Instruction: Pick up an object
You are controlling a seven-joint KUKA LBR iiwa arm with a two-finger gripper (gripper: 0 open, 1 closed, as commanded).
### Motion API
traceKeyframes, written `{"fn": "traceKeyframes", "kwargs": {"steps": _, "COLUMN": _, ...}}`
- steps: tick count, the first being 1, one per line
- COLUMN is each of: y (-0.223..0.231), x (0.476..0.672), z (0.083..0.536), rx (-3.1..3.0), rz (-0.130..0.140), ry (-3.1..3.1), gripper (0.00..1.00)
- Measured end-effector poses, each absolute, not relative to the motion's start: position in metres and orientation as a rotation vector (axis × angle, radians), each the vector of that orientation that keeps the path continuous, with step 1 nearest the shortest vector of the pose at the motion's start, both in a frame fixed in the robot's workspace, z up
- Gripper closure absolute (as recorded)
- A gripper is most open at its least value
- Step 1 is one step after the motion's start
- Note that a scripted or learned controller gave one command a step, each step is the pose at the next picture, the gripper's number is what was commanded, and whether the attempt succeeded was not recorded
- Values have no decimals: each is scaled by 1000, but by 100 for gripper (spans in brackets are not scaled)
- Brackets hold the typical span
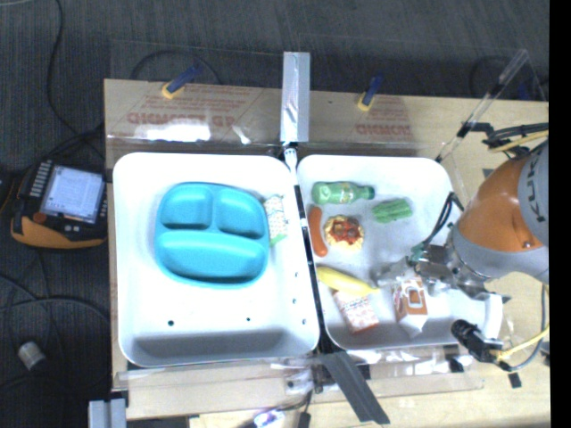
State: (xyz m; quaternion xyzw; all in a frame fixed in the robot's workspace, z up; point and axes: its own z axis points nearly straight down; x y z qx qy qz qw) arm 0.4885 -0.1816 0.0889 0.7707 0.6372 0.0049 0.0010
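The right bin (pixel 442 181) holds several toy foods. A green bottle (pixel 342 192) lies at the back, with a green vegetable-like piece (pixel 391 209) to its right. Below them are a pizza piece (pixel 344 232), a hot dog (pixel 314 230) along the left wall, and a yellow banana (pixel 344 280). A red-and-white carton (pixel 357 311) and an orange-and-white carton (pixel 412 302) sit near the front. My gripper (pixel 416 270) hangs low over the bin's right half, just above the orange-and-white carton. I see nothing clearly held in it.
The left bin (pixel 134 319) holds a blue compartment plate (pixel 212 231) and a small white-green packet (pixel 275 218) by the divider. The grey arm with its orange band (pixel 504 217) crosses the right bin's right wall. Cables and a handheld device (pixel 67 199) lie off the bench.
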Motion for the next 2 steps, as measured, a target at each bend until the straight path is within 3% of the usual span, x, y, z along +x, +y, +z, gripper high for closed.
{"fn": "traceKeyframes", "kwargs": {"steps": 1, "y": -182, "x": 487, "z": 96, "rx": 2423, "rz": 9, "ry": 2004, "gripper": 100}}
{"fn": "traceKeyframes", "kwargs": {"steps": 2, "y": -136, "x": 544, "z": 205, "rx": 2329, "rz": -12, "ry": 2116, "gripper": 100}}
